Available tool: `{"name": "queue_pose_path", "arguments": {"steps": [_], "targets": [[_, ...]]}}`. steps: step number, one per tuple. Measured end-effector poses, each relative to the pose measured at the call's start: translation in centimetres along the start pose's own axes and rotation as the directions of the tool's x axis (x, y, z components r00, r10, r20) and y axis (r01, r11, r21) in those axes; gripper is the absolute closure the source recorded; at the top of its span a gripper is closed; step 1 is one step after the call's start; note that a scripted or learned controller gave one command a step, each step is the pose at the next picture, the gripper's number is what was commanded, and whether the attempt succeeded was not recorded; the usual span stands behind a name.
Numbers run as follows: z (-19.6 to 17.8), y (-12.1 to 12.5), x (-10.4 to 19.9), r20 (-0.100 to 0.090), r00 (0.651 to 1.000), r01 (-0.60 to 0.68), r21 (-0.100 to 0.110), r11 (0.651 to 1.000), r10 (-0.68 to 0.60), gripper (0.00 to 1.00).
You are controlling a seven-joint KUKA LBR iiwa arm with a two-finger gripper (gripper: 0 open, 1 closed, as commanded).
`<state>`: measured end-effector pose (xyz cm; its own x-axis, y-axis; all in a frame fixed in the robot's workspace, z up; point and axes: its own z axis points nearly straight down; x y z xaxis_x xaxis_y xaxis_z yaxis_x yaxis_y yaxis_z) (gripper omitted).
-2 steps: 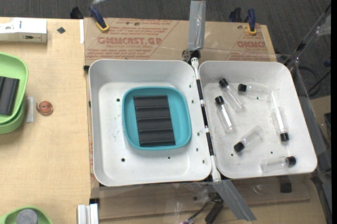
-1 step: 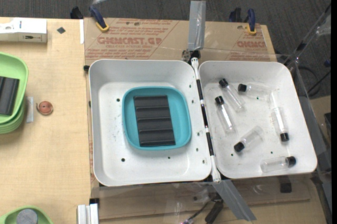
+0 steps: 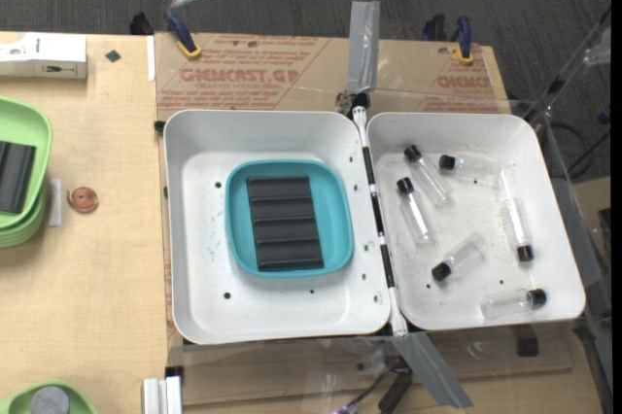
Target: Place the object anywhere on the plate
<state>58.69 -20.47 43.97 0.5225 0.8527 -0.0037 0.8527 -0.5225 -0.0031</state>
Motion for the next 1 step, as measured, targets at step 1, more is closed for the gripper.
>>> {"name": "queue_pose_path", "arguments": {"steps": [1], "targets": [[0.0,0.0,0.0,0.0,1.0,0.0,0.0,1.0,0.0,0.0]]}}
